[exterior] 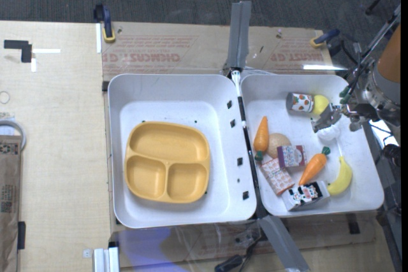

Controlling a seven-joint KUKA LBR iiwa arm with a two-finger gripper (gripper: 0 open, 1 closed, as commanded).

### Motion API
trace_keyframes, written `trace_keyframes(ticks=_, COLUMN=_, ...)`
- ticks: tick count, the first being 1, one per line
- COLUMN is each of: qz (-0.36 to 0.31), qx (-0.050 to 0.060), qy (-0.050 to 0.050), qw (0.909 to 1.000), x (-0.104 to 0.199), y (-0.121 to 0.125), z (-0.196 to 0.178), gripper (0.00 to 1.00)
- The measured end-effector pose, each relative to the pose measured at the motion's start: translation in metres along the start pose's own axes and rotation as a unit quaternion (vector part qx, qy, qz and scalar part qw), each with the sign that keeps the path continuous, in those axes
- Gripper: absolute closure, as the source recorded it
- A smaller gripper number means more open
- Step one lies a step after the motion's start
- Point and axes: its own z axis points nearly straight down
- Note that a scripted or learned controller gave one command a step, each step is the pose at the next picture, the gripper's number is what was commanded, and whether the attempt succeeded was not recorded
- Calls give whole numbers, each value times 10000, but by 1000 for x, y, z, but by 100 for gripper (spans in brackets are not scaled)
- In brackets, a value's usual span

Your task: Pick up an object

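Metal two-finger jaws (pixel 339 116) hovering over glossy right white bin (pixel 274 93), grip state unclear, smooth tapered orange plastic carrot (pixel 261 133) lying nearby, matte yellow three-compartment plate (pixel 168 162) sitting in left white bin (pixel 121 137)

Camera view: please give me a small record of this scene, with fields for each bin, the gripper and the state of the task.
left bin: holds a yellow divided plate
right bin: two toy carrots, a banana, a can, a lemon, small boxes, a milk carton
gripper: low over the right bin's far right part, near the lemon
grasp: cannot tell if anything is held
task state: no object visibly lifted yet
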Motion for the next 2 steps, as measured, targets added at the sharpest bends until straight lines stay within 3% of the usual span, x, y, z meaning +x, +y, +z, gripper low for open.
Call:
trace_keyframes(ticks=1, qz=-337, qx=-5, qy=3, qw=9994, x=-44, y=-45, z=100, gripper=0)
trace_keyframes(ticks=2, qz=-802, qx=-90, qy=35, qw=9967, x=-62, y=-15, z=130, gripper=0)
